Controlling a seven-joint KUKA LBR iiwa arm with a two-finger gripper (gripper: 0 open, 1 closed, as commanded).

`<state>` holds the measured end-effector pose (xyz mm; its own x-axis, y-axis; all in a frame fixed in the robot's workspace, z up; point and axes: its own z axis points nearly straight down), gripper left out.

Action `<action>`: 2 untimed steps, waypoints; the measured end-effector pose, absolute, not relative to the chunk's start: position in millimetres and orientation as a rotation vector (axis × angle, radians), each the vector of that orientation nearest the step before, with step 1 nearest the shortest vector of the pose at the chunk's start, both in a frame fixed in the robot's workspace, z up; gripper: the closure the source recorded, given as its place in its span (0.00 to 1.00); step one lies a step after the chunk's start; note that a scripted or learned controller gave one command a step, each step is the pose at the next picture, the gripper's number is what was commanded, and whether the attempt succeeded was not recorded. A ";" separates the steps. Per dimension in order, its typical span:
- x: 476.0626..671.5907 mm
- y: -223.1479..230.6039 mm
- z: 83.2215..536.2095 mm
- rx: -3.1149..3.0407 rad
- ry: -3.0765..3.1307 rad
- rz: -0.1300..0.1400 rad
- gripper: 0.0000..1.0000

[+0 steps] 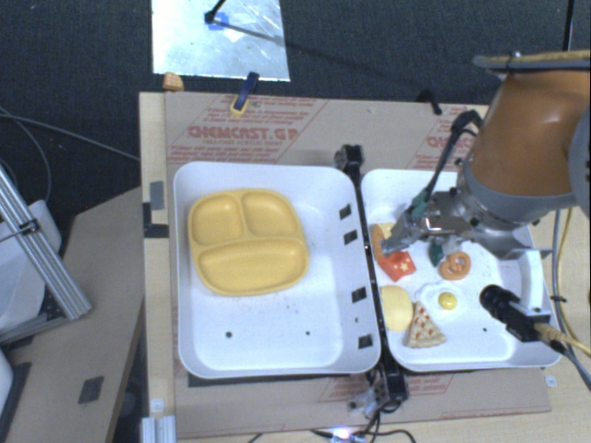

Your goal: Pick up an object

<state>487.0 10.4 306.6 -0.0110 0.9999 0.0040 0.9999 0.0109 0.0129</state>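
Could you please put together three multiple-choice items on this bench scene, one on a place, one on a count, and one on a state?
1. Where does the yellow divided tray lie?
A. In the left bin
B. In the right bin
C. On the bare bench

2. How many compartments does that tray have?
A. Two
B. Three
C. Five

3. How does the pizza slice lie?
A. Flat on the floor of the right bin
B. Raised in the air by the arm
C. Resting on the yellow tray

Answers: 1 A, the tray sits on the floor of the left bin. 2 B, two small sections above one long one. 3 A, it lies flat beside the fried egg, away from the pincer.
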 end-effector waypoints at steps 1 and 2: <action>488.4 7.3 310.8 2.209 2.228 0.008 1.00; 503.8 53.4 280.6 2.213 2.231 0.001 1.00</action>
